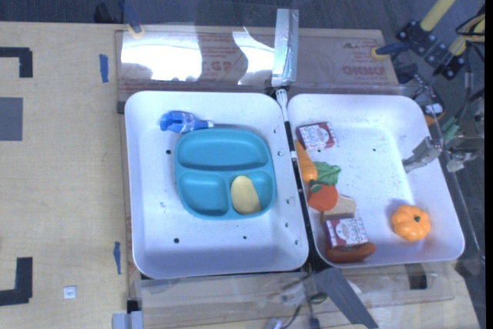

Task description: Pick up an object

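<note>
A robotics lab — taped plywood bench (62, 166), two white bins (146, 189), toy food (410, 222).

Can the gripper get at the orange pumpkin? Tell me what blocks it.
Probably yes. The pumpkin sits alone in the right bin, apart from the other toys, and the gripper hangs just above it at the bin's right edge.
</note>
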Tool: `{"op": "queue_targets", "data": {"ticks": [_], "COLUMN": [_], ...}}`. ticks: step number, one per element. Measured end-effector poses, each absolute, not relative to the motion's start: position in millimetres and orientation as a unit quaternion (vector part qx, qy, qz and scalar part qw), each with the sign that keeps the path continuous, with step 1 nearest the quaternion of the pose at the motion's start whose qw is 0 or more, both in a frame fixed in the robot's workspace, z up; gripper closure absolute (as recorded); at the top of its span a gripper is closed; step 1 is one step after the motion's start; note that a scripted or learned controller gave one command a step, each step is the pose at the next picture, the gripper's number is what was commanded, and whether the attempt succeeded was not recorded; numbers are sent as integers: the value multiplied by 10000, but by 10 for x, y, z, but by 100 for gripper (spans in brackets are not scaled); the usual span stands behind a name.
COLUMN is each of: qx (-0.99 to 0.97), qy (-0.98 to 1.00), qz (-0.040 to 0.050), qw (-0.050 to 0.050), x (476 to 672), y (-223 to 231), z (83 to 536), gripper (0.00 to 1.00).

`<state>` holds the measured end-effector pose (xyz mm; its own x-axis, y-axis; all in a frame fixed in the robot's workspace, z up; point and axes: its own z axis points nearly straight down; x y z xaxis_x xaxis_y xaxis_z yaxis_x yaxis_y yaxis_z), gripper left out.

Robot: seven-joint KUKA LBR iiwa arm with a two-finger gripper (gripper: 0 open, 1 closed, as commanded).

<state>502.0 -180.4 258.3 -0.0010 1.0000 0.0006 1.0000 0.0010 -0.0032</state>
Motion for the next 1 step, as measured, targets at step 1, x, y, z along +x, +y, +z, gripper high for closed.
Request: {"op": "queue_targets", "data": {"ticks": [1], "qx": [-6828], "qy": [-7306], "qz": [-1], "qw": [15], "x": [4932], "y": [-1972], "z": [912], "gripper": [0]}}
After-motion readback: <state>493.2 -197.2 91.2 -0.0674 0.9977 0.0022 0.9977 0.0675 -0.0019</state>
